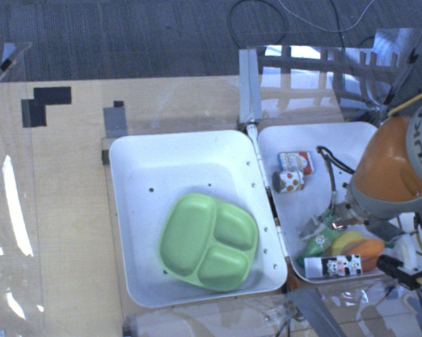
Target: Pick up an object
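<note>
Over the right bin (354, 131) my gripper (332, 222) hangs above the crowded near corner, jaw state I cannot tell, so I'd descend straight onto the green packet (317, 244) beside the orange piece (366, 246), avoiding the wall.

Arm (405, 165) cut off at the right edge, its bulk hiding part of the right bin (340, 132).

The right bin (355, 133) serves as landmark. A red-and-white carton (296, 161) lies near its far left corner, a small dotted white cup (289, 181) just in front. Along its near wall lie a white bottle with black marks (333, 266), a green packet (317, 244) and a yellow-orange fruit shape (357, 244), bunched together.
</note>
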Available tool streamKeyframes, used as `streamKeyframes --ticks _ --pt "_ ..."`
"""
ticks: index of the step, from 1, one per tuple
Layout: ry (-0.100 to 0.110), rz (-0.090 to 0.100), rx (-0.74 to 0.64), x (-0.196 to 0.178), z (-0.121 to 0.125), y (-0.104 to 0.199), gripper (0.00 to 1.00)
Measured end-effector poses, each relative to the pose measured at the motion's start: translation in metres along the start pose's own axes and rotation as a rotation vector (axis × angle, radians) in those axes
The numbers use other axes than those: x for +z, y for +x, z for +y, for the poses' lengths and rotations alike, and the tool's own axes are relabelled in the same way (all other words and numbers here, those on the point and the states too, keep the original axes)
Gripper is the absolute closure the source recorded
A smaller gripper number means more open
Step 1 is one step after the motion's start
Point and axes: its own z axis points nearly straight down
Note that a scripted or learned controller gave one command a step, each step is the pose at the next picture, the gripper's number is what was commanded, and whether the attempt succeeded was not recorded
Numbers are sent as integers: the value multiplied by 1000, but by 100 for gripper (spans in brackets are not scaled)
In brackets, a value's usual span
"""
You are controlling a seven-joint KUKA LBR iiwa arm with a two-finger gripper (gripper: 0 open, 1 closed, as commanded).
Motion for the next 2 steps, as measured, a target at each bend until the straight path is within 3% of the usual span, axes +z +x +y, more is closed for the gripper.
streamKeyframes --ticks 1,2 --pt "-8 -2 -1 -12 4 0 100" --pt "10 2 131 -96 62 22 100"
